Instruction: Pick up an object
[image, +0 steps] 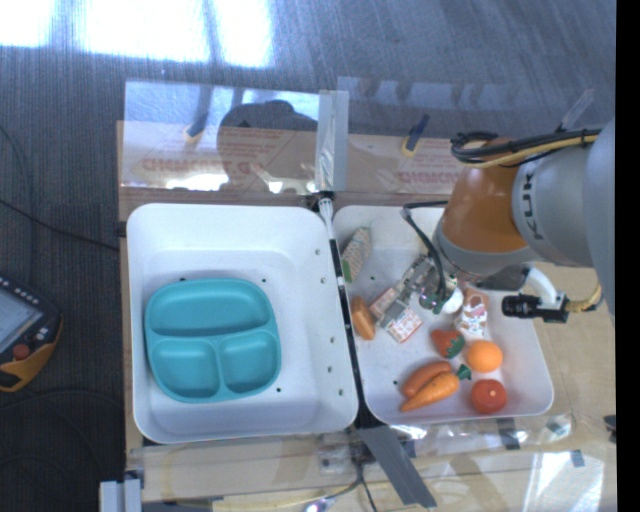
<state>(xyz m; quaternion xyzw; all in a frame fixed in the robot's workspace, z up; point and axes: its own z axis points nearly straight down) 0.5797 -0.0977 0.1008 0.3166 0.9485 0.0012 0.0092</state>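
The right bin (530, 400) holds several small items. A green packet (355, 252) lies near the divider, with a small orange piece (362, 320) below it. Two little printed boxes (385, 300) (403, 325) lie mid-bin. Toward the front are a carrot (430, 385), a red tomato (488, 396), an orange (484, 357), a red strawberry-like piece (447, 343) and a white and red figure (472, 313). My gripper (428, 283) hangs low over the middle of this bin, just right of the printed boxes and beside the figure. The wrist hides what lies under it.
The left bin (160, 230) bears a teal divided plate (212, 335). A raised divider (340, 300) separates the two bins. Clear plastic panels (230, 140) stand behind the bins. A handheld controller (20, 335) lies on the floor at the far left.
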